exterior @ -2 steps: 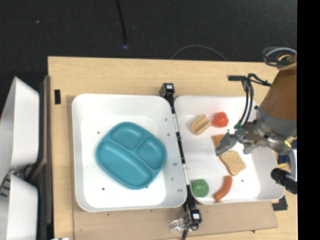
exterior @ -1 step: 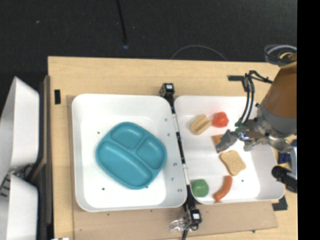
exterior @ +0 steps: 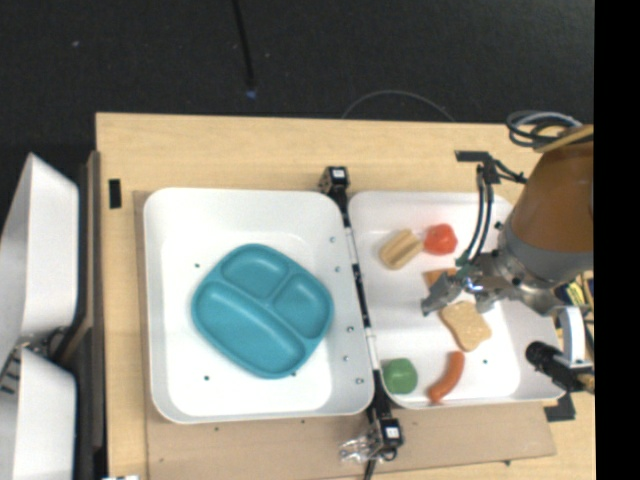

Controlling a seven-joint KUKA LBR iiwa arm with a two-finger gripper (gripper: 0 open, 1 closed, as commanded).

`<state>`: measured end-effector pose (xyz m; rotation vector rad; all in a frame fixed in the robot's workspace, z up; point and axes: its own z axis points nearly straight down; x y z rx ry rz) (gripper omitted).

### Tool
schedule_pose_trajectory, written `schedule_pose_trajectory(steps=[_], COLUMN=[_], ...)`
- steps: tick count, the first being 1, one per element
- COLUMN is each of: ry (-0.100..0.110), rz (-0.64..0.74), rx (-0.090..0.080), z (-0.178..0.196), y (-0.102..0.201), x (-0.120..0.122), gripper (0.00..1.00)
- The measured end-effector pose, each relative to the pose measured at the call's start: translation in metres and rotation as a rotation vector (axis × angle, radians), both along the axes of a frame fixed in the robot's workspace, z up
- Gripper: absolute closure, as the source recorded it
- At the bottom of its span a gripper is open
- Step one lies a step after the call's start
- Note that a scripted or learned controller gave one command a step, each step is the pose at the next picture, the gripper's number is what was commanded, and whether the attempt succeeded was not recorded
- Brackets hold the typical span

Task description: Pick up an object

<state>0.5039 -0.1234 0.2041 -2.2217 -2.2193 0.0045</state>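
In the right bin [exterior: 500, 393] lie a tan bread roll [exterior: 399, 249], a red tomato-like piece [exterior: 440, 238], a toast slice [exterior: 467, 325], a green block [exterior: 400, 374] and an orange-red sausage [exterior: 446, 378]. My gripper [exterior: 447, 294] hangs over the bin's middle, just above and left of the toast slice, below the red piece. A small orange-brown bit [exterior: 433, 277] shows beside the fingers. The left bin [exterior: 165, 298] holds a teal divided plate [exterior: 262, 310].
The arm's orange band and grey wrist [exterior: 550, 228] cover the right bin's right side, with black cables [exterior: 487, 203] running along its back edge. Black clamps [exterior: 334, 179] sit between the bins at the back and front. White boxes [exterior: 40, 258] stand at the far left.
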Motion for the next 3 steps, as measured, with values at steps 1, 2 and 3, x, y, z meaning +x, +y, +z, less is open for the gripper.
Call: schedule_pose_trajectory(steps=[1, 2, 3], ry=[0.0, 0.0, -0.006], rz=[-0.001, -0.001, -0.006], rx=[0.001, 0.001, 0.001], z=[-0.058, -0.106, -0.093], y=[0.006, 0.005, 0.005], x=[0.005, 0.005, 0.007], gripper=[0.0, 0.0, 1.0])
